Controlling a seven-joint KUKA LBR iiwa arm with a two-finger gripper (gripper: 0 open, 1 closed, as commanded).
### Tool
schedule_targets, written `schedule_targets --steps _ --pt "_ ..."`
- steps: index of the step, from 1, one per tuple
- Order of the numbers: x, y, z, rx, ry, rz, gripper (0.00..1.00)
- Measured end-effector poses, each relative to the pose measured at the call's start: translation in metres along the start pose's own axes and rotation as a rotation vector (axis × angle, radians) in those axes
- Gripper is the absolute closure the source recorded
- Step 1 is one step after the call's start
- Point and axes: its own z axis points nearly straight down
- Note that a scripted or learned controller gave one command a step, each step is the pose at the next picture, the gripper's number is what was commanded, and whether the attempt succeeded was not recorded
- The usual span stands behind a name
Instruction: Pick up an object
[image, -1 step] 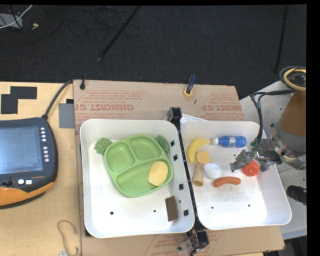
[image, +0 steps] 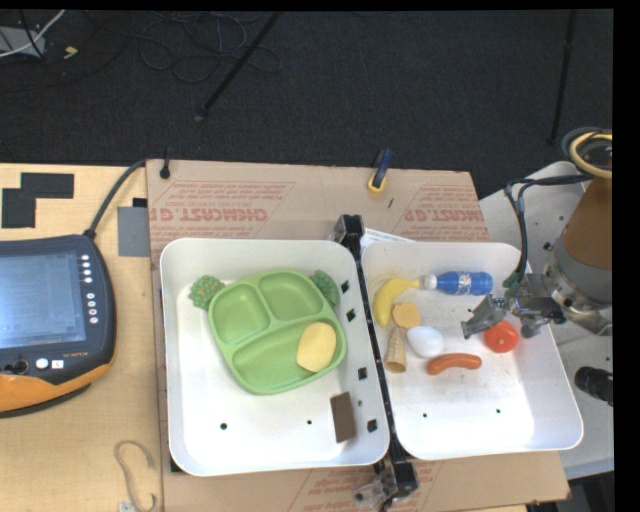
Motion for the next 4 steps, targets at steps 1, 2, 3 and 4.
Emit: schedule_targets --steps 1,2,3,4 --pt "-0.005 -0.006 0.048 0.006 0.002 0.0 0.0" --pt "-0.002 -0.01 0.111 0.007 0.003 -0.001 0.0" --pt "0.0 -0.01 0.152 0.003 0.002 0.0 0.0" --pt "-0.002 -0.01 0.14 0.002 0.002 0.007 1.0"
